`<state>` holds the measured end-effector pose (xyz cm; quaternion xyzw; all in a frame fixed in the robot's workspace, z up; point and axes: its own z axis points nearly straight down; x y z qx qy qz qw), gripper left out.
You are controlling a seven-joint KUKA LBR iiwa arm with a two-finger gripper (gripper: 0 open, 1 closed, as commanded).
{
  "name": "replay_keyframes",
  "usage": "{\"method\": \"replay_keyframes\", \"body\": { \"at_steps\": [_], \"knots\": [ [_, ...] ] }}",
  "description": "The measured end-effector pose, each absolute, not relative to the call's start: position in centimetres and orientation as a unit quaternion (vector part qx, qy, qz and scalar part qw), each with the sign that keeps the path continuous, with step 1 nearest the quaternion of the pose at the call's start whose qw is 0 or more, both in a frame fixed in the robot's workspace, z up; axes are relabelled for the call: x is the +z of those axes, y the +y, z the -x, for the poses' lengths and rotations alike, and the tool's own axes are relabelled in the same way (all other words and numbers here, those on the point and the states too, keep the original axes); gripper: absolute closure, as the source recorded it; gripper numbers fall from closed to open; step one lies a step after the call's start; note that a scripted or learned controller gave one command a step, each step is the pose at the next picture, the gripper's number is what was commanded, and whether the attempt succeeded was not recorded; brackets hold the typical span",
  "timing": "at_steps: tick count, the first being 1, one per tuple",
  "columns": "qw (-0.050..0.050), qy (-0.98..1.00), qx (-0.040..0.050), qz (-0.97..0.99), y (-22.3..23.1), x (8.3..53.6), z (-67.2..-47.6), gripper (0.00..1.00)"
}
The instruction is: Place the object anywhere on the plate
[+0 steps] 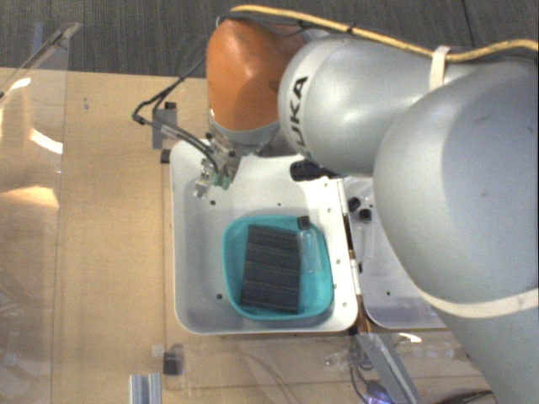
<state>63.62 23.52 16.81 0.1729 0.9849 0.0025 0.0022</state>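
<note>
A teal plate (232,259) lies in the front half of the left white bin (187,225). A dark grey ridged block (271,269) rests flat on the plate, covering much of its middle. Beside it, along the plate's right side, lies a small clear bottle (311,252) with a black cap. My gripper (214,175) hangs below the orange band at the bin's back left corner, above bare bin floor and apart from the plate. Nothing shows in it.
The bulky grey arm covers the back of both bins and most of the right bin (389,297). A black cable (156,112) loops off the bin's back left corner. A small dark block (172,361) sits on the wooden bench in front.
</note>
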Motion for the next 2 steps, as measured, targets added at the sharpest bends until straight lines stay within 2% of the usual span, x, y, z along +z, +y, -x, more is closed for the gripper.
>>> {"method": "replay_keyframes", "body": {
  "at_steps": [1, 2],
  "knots": [
    [0.003, 0.985, 0.0029, -0.173, 23.5, 16.9, -63.7, 0.00],
    [0.006, 0.993, 0.0024, -0.117, 14.2, 24.8, -60.4, 0.00]
  ]
}}
